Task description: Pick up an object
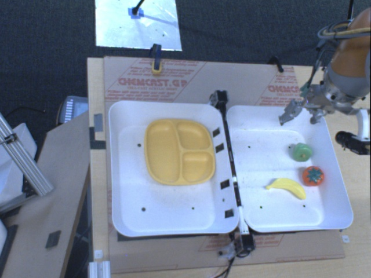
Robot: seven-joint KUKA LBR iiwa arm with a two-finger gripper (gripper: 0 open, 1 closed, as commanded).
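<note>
On the counter [98, 225], nearest us in the right-hand shallow white bin [290, 220], lies a curved yellow plastic banana [286, 186], with a small red-orange round toy fruit [312, 175] just beyond it and a green round toy fruit [301, 152] farther back; the left bin [124, 172] carries a yellow three-compartment plastic tray [178, 152]. At the far edge of the right bin hangs the pincer [301, 113], its two fingers apart and empty. We judge the approach step under way: next it must centre over one fruit and descend.
</note>
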